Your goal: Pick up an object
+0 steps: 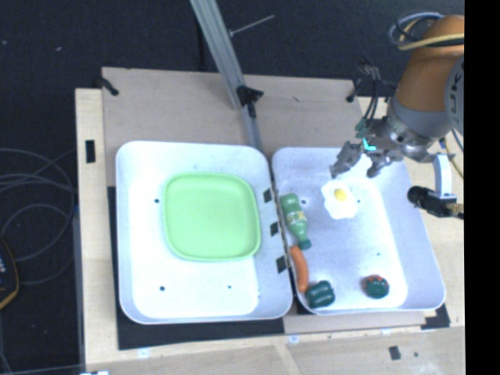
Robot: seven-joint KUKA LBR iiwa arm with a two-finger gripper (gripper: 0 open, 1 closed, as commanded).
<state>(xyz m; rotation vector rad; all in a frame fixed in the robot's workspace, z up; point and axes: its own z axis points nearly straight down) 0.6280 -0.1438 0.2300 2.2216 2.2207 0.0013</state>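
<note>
A fried-egg toy [341, 200] lies in the upper half of the right bin [414, 248], just below the gripper [362, 164], whose fingers [344, 162] stand spread apart with nothing between them. From the egg, a green bottle [294, 219] lies at about 8 o'clock along the bin's left wall, an orange carrot [299, 266] and a dark green piece [320, 293] lie farther down at 7 o'clock, and a red-and-green piece [376, 286] sits at 5 o'clock. The left bin [141, 209] on the surface [180, 104] holds a light green plate [211, 216].
</note>
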